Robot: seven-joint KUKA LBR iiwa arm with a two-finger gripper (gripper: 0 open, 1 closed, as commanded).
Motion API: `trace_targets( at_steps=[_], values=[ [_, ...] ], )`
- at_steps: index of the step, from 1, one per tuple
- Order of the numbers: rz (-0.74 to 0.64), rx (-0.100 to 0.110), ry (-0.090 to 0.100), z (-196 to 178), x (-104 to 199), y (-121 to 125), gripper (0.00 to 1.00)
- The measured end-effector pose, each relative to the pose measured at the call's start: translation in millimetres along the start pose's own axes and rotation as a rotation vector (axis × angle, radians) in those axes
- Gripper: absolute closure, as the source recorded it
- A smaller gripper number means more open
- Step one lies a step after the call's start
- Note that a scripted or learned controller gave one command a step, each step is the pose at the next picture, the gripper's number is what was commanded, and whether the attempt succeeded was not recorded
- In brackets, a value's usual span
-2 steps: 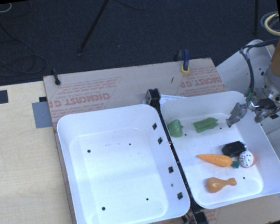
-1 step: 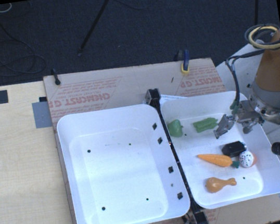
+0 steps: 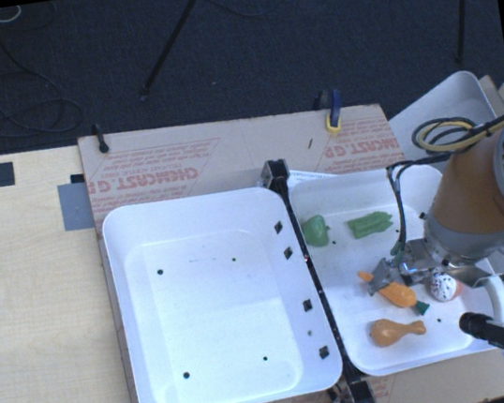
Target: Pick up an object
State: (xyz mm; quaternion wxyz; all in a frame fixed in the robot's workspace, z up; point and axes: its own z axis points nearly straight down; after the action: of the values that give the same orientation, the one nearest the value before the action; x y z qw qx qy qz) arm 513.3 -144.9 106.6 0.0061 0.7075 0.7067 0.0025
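Observation:
My gripper (image 3: 389, 276) hangs low over the right bin (image 3: 332, 194), its metal tips right at a small orange carrot-like object (image 3: 399, 295). Whether that object sits between the tips cannot be made out. A tan-orange gourd-shaped toy (image 3: 394, 331) lies near the bin's front wall, just below the gripper. A white speckled ball (image 3: 443, 287) rests to the gripper's right, under the wrist. Two green pieces lie farther back: a rounded one (image 3: 314, 229) near the divider and a longer one (image 3: 369, 223) to its right.
The left bin (image 3: 209, 302) stands beside the right one, parted by a black clamp rail (image 3: 304, 273). The arm's orange band (image 3: 474, 194) overhangs the right bin's right side. Cardboard (image 3: 226, 157) lies under both bins, with a clamp (image 3: 332, 109) at its back edge.

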Motion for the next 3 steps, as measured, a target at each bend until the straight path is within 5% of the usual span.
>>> trace_targets(
  at_steps=[1,2,3],
  values=[
    [-0.005,0.012,0.008,18.1,61.7,-3.2,0.00],
    [0.003,0.017,0.009,8.5,58.7,-4.5,1.00],
    [-0.009,0.006,0.008,-86.5,122.0,17.8,1.00]
  ],
)
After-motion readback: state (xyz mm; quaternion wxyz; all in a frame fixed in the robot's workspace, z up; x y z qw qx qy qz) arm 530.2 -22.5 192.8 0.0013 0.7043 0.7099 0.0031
